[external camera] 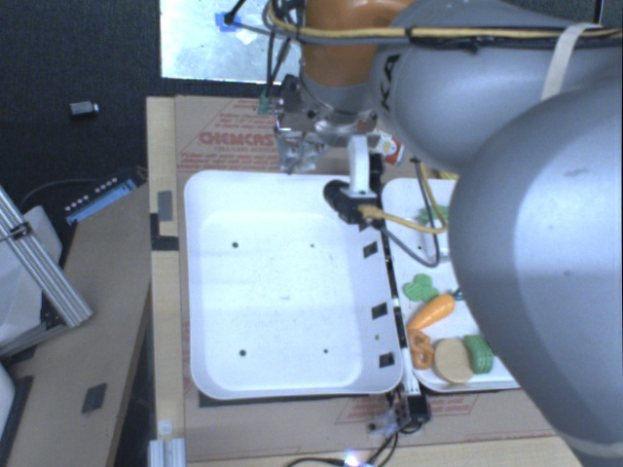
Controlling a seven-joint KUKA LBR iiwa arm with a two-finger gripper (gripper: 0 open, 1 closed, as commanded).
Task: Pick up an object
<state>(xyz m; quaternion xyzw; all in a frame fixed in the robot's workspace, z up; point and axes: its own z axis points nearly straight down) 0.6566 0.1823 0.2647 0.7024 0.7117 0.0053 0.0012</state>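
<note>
Nearest the onlooker, at the front corner of the right bin (487,385), lies a cluster of toy foods: a tan round disc (453,360), a dark green piece (479,354) touching its side, an orange curled piece (421,350) against the divider, an orange carrot (432,310) and, just behind it, a light green leafy piece (420,287). The carrot's long axis runs slantwise, its thick end toward the arm's bulk and its tip toward the divider between the bins. All of these sit well apart from the tool, toward the viewer and to the arm's side of it.

Farther back, the left bin (209,261) spreads across the worktop (165,290), its floor marked by a few dark dots.

Farthest back, the tool (300,154) hangs over the rear rim of the left bin, under the orange band (360,13) of the arm. Whether it is released or clenched cannot be told from here; nothing is seen in it.

Judgement: no object is yet picked up. The coming move turns on one relation: the candidates lie in the other bin, across the divider, forward of the tool, so the arm must travel toward the viewer and over the divider, then align across the carrot's slanted axis.
</note>
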